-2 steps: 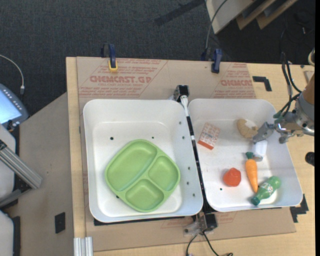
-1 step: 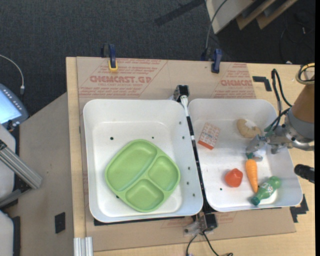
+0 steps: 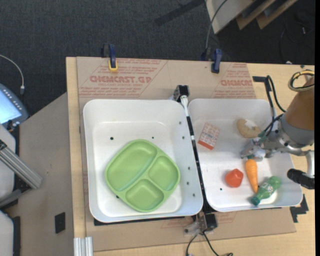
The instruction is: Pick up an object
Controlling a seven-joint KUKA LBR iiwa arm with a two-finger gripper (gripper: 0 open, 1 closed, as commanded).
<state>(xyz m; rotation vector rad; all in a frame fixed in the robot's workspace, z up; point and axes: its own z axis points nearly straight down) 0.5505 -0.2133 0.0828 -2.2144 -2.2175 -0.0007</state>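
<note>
The gripper (image 3: 254, 152) hung low in the right bin (image 3: 220, 200), just above the carrot's (image 3: 252, 174) top; whether it gripped anything couldn't be told; a tomato (image 3: 234, 178) lay beside.

Dark grey carpet floor (image 3: 55, 30) around bench. Bench top (image 3: 150, 75) pale brown board, red lettering along far edge. 2 blue clamps on far edge: 1 left (image 3: 111, 56), 1 right (image 3: 216, 59). Black cables (image 3: 220, 15) trail over floor at far right. Cardboard pieces (image 3: 260, 12) at far right corner. Metal frame rail (image 3: 17, 162) at left, lit screen (image 3: 9, 102) beside it. Light even, soft shadows.
</note>
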